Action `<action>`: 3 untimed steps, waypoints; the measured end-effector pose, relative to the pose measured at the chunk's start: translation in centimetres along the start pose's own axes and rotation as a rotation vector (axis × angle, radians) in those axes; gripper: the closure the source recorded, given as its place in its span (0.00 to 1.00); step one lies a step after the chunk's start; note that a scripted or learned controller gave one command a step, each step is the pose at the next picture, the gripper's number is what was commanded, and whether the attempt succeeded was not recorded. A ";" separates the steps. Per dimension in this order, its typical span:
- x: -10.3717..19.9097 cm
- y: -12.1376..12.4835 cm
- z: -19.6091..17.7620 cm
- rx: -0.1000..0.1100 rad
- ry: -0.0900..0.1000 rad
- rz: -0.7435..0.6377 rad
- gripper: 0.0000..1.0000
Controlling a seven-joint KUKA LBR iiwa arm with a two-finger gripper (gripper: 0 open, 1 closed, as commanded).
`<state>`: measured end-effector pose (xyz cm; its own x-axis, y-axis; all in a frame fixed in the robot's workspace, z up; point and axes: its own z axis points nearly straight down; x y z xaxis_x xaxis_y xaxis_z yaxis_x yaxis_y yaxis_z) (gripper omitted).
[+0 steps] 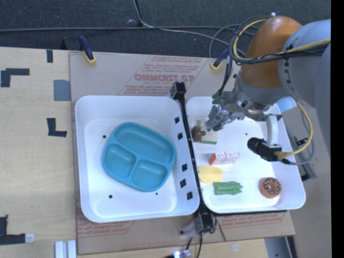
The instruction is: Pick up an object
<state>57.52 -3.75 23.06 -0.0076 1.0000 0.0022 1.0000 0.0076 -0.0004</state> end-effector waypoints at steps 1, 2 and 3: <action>5.8 1.1 0.3 0.001 -0.001 0.000 1.00; 11.8 1.4 0.3 0.001 -0.001 0.000 1.00; 14.0 -0.2 -0.1 0.002 -0.002 0.003 1.00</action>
